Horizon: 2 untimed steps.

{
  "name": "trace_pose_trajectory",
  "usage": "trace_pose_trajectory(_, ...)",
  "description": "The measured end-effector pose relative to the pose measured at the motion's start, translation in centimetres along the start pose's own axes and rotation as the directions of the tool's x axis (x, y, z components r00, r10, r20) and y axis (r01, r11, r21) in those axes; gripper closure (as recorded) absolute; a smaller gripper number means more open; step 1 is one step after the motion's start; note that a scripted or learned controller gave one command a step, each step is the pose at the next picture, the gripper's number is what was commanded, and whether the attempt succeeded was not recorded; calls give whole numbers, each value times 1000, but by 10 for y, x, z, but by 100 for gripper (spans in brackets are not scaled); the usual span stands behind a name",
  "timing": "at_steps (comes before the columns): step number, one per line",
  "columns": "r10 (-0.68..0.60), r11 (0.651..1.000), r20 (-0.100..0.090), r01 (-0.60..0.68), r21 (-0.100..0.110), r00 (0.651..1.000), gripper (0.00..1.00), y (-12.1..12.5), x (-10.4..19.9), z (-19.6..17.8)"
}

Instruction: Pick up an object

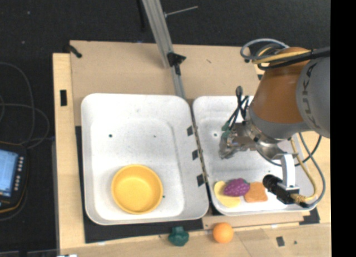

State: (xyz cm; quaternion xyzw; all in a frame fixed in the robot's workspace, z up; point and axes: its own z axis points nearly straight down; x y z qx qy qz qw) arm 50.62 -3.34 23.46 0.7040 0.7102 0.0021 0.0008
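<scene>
In the right bin [214, 111], along its near edge, lie a purple grape-like bunch [237, 187], a pale yellow piece [221, 189] partly under it, and an orange piece [256, 193]. My gripper [227, 146] hangs over the middle of that bin, a little beyond and left of the purple bunch. Nothing shows between its tips. A yellow bowl [137, 188] sits in the near part of the left bin [133, 111].
An orange ball [222, 232] and a small green object [178, 236] rest on the bench in front of the bins. A metal pole [161, 30] slants up behind the bins. The arm's bulk and cables cover the right bin's right side.
</scene>
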Motion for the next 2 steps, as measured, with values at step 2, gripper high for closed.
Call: trace_pose_trajectory(2,-1,1000,-1,1,3,1000,100,3,116,0)
